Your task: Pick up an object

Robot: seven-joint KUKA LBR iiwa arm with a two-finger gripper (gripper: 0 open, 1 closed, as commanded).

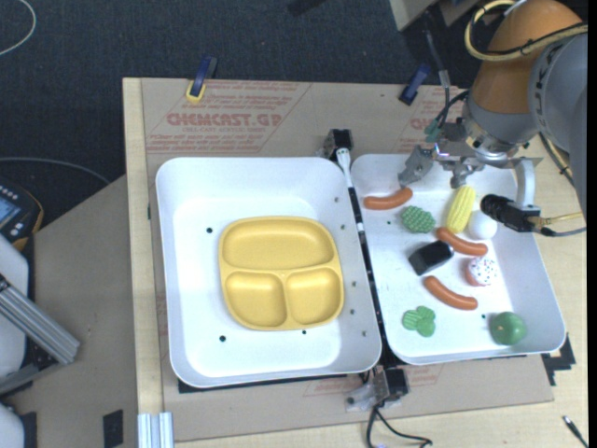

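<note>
The tabletop [261, 110] is a pale brown board printed with red lettering along its far edge, and it stands over dark carpeted floor [140, 17]. Two clamps grip that far edge: a blue and yellow one [199, 78] toward the left and a blue one [415, 84] toward the right. Two shallow white bins rest directly on the board, side by side with their inner rims touching. The left bin [187, 278] takes up the middle of the board; the right bin [536, 292] reaches nearly to the board's right edge. Small black fixtures sit at the seam between the bins, one at the far end [338, 142] and one at the near end [392, 381].
</note>
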